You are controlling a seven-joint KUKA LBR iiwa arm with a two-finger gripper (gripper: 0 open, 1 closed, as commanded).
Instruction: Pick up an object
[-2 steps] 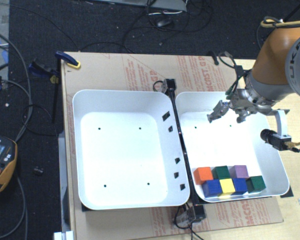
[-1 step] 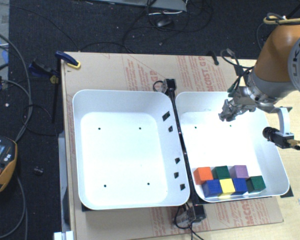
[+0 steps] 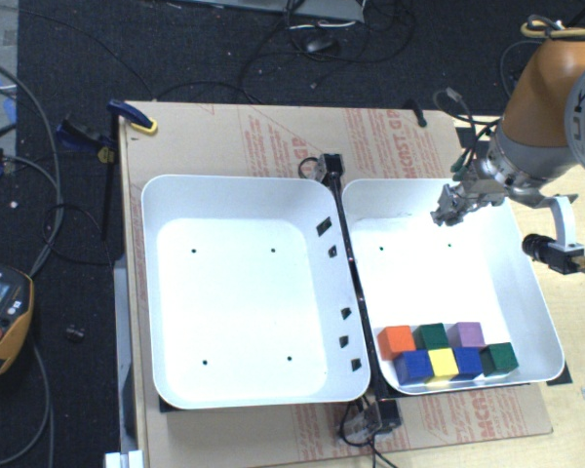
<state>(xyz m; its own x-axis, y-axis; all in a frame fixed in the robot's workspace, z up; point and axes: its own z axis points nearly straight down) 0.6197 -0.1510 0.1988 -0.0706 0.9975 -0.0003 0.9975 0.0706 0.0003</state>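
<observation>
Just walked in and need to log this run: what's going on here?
A grey and orange robot arm reaches in from the right, its gripper hanging over the far part of the right bin. It holds nothing. Six coloured blocks sit packed together at that bin's near edge, well apart from the gripper. The left bin sits alongside. No pick has happened yet.
</observation>
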